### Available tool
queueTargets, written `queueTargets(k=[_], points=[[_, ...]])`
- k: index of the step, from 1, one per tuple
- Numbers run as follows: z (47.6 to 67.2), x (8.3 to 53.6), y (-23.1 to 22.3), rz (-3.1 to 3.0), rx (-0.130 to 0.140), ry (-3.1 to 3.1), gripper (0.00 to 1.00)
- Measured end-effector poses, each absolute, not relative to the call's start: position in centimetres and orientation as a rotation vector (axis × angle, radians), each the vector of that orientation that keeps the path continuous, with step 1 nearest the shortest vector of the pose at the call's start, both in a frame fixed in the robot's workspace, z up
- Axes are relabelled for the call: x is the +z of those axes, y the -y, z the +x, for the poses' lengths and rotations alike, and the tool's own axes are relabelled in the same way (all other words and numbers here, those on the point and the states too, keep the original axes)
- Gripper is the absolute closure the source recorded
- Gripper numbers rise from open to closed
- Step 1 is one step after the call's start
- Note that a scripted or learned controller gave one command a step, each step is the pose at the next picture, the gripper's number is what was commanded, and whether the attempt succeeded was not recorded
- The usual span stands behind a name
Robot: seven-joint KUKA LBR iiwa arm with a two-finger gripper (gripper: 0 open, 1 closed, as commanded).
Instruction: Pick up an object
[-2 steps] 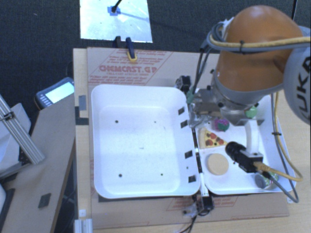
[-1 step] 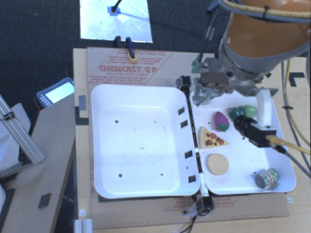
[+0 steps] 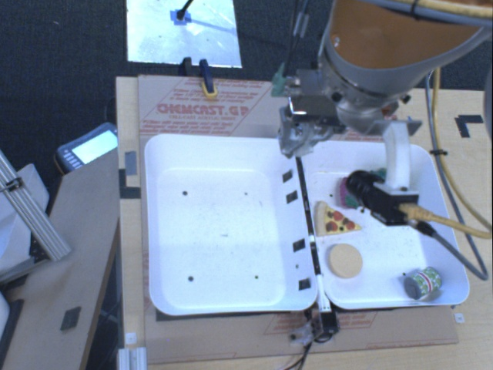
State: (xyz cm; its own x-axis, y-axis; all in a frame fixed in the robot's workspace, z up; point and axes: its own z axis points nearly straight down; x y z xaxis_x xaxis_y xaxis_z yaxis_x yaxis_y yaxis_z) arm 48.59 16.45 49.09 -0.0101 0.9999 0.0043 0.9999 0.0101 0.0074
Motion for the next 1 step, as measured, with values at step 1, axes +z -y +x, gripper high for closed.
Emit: queueTargets(k=[1], points=[[48.65, 48.77, -16.10, 2.217, 0.003, -2.225, 0.00]])
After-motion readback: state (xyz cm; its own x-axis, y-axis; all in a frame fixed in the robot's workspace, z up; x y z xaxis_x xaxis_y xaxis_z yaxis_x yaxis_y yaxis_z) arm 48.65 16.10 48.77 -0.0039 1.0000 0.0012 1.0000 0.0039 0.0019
